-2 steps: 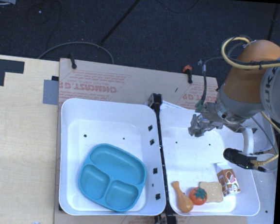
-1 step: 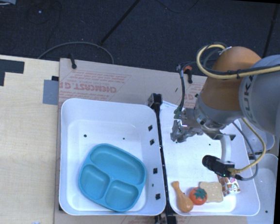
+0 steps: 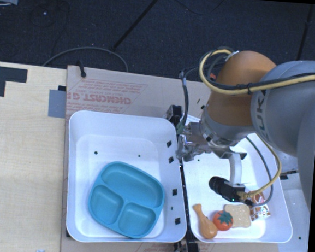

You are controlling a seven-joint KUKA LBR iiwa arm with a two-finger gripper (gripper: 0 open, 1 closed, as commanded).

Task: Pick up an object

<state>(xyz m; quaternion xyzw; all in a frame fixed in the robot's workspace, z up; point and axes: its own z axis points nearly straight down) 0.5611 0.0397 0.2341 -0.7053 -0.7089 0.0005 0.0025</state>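
Spotting, closest to the lens, a blue plastic plate with three compartments, lying flat and turned a bit askew in the front half of the view's left shallow white bin. Looking across the divider into the right shallow white bin and finding the small pickable stuff bunching up along the front wall. Starting with a tan plastic toy drumstick, lying with the thick end toward the front. Then a red toy tomato with a green top, sitting right beside the drumstick and looking like touching it. Then a beige toy toast slice, pressing up against the tomato's other side. Also catching a small red-and-white thing just beside the toast, too tiny to be naming properly.

Seeing the grey arm with the orange band reaching in from the right and hanging over the back half of that right bin, apart from the toys. Placing the gripper under the wrist, close to the wall between the two bins. Not managing to tell open from closed on that gripper, with the wrist hiding it from above.

Noticing both bins resting on a brown cardboard sheet with printing, itself lying on the pale wooden bench
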